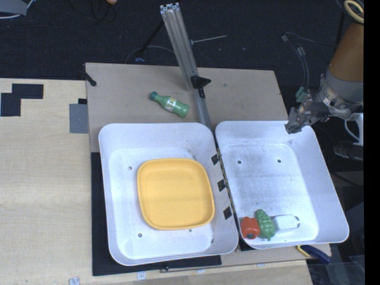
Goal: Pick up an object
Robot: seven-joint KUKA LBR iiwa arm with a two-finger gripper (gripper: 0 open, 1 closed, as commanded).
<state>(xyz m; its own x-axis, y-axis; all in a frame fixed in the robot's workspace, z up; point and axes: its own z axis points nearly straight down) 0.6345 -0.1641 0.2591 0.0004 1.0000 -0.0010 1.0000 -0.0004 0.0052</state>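
Bring the gripper (295, 125), whose fingers' state I cannot tell, toward six o'clock onto what looks like the red-and-green toy vegetable (259, 225).

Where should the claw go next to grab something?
Probably down toward the near end of the right bin. The claw hangs over that bin's far right corner, and the red and green toys lie bunched at its near edge, so it likely needs to travel to above them first.
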